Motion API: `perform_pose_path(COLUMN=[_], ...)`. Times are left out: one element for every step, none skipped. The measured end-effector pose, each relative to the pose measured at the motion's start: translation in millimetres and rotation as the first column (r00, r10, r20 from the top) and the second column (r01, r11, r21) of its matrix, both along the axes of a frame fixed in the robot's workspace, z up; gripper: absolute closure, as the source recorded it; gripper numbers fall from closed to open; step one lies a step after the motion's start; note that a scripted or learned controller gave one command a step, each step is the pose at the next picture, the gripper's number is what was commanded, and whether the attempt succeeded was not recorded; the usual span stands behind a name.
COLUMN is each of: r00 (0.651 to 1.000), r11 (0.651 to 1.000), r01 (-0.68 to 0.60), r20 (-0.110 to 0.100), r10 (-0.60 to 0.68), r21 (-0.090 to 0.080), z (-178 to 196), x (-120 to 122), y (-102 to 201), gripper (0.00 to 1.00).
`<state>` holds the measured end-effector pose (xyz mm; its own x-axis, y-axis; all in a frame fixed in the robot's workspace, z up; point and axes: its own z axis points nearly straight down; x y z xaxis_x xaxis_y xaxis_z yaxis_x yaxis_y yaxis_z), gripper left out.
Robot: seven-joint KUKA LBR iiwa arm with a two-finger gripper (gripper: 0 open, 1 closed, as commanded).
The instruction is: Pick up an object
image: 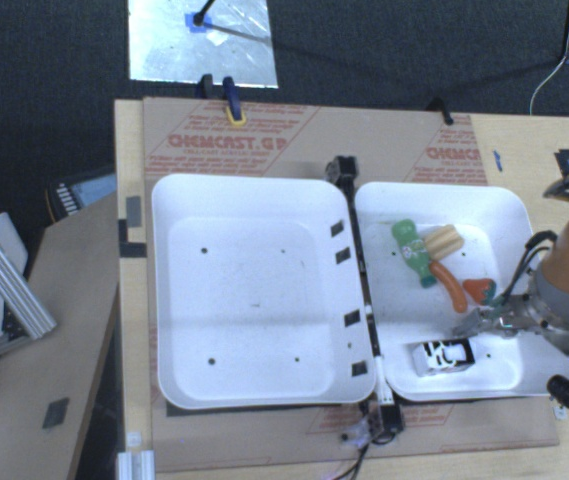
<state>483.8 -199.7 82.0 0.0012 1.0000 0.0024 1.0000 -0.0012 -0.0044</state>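
Dark carpet surrounds a wooden bench [294, 133] on which two shallow white bins are set side by side. No objects are seen in the left bin [254, 288]. In the right bin [504, 208], a green toy [411, 245], a tan block [442, 239] and an orange piece [454, 286] are clustered toward the far middle, with a black-and-white object [444, 355] lying apart at the near edge. The gripper [474, 323] is seen low between the orange piece and the black-and-white object; whether anything is grasped cannot be told.
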Motion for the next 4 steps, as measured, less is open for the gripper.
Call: perform_pose_path(r00=[1.0,1.0,1.0,1.0], r11=[1.0,1.0,1.0,1.0], r01=[-0.008,-0.008,-0.007,-0.003], r20=[0.008,0.024,-0.002,0.0], r10=[0.008,0.009,0.007,0.003], r21=[0.0,-0.008,0.001,0.0], z=[2.6,131.5,38.1,3.4], x=[42.7,118.3,84.5,50.7], y=[57.7,47.2,82.4,108.3], gripper=[0.0,0.0,0.0,0.0])
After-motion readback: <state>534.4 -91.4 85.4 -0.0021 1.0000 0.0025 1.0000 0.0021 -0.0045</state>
